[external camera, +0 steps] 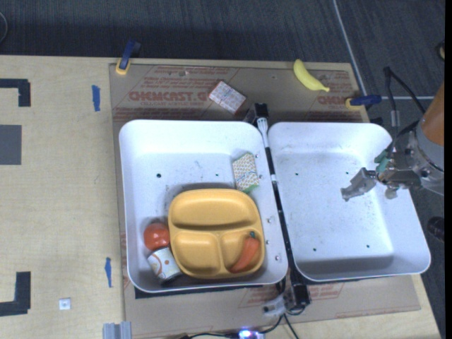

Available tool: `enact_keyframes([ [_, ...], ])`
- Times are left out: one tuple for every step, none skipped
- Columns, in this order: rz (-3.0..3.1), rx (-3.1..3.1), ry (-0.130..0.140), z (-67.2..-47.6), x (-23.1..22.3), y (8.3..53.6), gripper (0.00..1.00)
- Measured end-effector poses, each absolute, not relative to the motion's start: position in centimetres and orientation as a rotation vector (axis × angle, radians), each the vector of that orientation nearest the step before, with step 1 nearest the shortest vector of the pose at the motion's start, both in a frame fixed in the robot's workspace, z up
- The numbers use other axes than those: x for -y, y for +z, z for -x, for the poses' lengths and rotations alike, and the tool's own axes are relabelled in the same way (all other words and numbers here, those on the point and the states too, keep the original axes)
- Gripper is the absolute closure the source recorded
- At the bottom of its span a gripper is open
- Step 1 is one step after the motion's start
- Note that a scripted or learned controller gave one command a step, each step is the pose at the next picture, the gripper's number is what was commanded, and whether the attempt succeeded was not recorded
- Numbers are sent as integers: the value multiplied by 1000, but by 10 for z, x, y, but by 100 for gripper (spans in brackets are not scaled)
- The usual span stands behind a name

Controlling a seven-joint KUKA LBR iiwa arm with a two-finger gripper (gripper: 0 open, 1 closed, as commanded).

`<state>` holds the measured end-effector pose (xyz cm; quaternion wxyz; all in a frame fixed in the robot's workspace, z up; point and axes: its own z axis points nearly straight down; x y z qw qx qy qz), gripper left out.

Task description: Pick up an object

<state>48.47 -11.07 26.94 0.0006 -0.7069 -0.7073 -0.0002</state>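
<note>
Two white bins (pixel 141 147) — one yellow tray (pixel 212 224), one carrot (pixel 246 254), one tomato (pixel 156 236), one banana (pixel 309 76) — two small packets (pixel 246 171).

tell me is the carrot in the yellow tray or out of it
In. The carrot lies in the lower right compartment of the yellow tray, against its rim.

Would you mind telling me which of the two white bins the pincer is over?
The right bin: the pincer hangs above its floor, whereas the left bin holds the yellow tray.
</note>
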Motion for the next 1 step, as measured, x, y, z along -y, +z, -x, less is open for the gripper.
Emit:
enact_keyframes([
  [2223,2222,0,-519,165,223,0],
])
